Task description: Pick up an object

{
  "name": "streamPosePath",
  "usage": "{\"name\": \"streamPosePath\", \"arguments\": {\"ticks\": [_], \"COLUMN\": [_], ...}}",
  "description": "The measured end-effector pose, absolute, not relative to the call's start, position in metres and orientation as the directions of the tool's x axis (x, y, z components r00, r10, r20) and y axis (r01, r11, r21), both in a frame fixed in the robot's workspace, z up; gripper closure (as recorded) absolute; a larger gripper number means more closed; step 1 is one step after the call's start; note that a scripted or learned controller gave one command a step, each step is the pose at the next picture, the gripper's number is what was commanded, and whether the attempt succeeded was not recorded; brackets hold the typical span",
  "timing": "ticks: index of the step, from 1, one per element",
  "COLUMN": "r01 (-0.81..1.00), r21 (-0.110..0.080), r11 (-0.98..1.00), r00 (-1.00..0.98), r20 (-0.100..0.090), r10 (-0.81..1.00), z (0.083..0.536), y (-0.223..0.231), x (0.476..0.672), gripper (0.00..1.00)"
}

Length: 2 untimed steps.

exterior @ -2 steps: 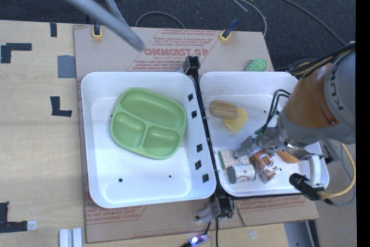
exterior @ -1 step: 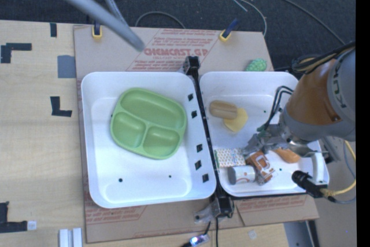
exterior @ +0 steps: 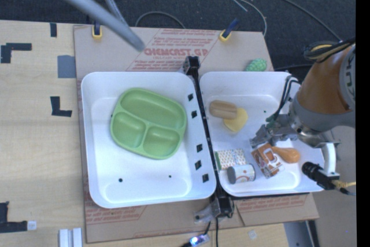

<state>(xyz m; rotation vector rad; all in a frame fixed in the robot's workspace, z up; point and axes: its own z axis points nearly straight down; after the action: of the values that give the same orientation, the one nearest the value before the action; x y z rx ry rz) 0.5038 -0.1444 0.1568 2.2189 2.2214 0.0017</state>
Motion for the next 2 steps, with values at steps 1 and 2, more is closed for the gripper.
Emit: {"name": "streamPosePath", "arguments": {"ticks": [1, 2], "r01": [1.000, 1.000], "r21": [0.003, 0.001], "r11": [0.003, 0.002], "r00": [-0.003, -0.002], "r20": [-0.001, 0.000], "r10": [1.000, 1.000], "z": [0.204, 0.227], "y": [-0.136, -0.135], "x": [0.509, 0.510], "gripper": [1.00, 1.00]}}
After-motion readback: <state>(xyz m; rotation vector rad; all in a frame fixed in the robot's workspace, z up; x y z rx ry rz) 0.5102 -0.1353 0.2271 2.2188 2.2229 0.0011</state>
